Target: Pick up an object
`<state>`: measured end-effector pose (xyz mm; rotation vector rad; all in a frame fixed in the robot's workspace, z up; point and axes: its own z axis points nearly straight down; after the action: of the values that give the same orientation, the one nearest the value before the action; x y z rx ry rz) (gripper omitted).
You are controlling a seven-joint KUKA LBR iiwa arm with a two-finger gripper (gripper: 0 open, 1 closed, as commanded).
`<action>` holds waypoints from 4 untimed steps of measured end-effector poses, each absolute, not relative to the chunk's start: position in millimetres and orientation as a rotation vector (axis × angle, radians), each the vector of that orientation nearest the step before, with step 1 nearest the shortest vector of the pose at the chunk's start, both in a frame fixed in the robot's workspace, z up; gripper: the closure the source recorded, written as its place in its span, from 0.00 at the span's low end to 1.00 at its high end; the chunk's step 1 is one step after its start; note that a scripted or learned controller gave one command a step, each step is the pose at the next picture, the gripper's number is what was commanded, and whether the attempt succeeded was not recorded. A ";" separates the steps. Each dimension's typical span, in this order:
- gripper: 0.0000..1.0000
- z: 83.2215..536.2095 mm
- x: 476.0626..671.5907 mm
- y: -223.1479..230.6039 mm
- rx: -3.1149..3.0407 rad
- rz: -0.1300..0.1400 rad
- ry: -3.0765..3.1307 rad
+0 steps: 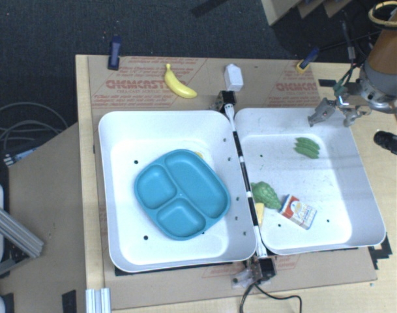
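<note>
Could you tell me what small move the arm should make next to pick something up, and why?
Probably swing the gripper down and left over the green pod. The gripper sits at the right bin's far rim with nothing between its fingers, and the pod lies alone on bare floor nearest to it, while the green lump and red carton crowd the bin's near left side.

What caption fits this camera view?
Gripper hovers over right bin near green pod; blue tray fills left bin.
</note>
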<state>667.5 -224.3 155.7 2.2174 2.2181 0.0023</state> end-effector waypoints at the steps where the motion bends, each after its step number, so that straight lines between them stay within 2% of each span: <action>1: 0.00 100.2 658.9 -180.4 2.222 -0.001 2.225; 2: 0.00 84.6 654.2 -156.6 2.222 -0.001 2.224; 3: 0.00 84.9 639.5 -162.1 2.223 -0.001 2.222; 4: 0.00 84.7 616.6 -158.1 2.224 -0.001 2.222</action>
<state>616.6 -158.1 84.7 2.2237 2.2221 -0.0012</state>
